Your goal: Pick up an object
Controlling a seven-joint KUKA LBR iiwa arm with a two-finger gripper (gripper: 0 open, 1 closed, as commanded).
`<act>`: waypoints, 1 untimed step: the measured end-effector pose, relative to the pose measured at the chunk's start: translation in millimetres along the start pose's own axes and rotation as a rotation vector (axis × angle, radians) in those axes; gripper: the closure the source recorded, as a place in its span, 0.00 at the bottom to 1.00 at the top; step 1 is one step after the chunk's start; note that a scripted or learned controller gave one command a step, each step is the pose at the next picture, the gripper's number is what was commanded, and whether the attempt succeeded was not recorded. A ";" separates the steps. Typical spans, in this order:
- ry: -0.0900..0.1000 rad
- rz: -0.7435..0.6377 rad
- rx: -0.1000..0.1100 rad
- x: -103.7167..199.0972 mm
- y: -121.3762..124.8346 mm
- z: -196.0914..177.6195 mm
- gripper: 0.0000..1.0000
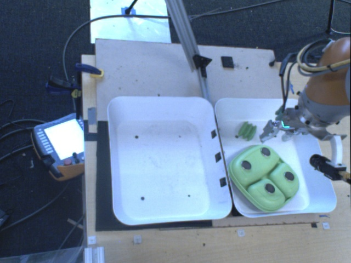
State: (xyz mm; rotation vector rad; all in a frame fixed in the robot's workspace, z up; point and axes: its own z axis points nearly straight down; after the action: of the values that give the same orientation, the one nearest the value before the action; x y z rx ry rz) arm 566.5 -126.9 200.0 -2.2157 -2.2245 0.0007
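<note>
In the right bin (pixel 318 201) lies a large light-green lobed object (pixel 265 177) with three rounded bumps, each with a dark dot, filling the bin's front half. A small green ribbed piece (pixel 246 130) rests near the bin's back left. My gripper (pixel 270 132) hangs over the back of the right bin, just right of the small green piece and above the lobed object's far edge. Nothing shows between its fingers.
The left bin (pixel 123 201) sits beside the right one, with small black clips along the shared rim. A slanted metal pole (pixel 186 32) crosses the back board. A teach pendant (pixel 57 147) lies off the bench at left, with cables around it.
</note>
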 end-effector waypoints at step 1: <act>-0.001 0.000 -0.003 0.0 0.9 -1.3 0.00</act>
State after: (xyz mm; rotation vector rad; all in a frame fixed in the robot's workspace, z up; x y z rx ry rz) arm 567.4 -126.9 201.4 -2.2169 -2.2269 -0.0022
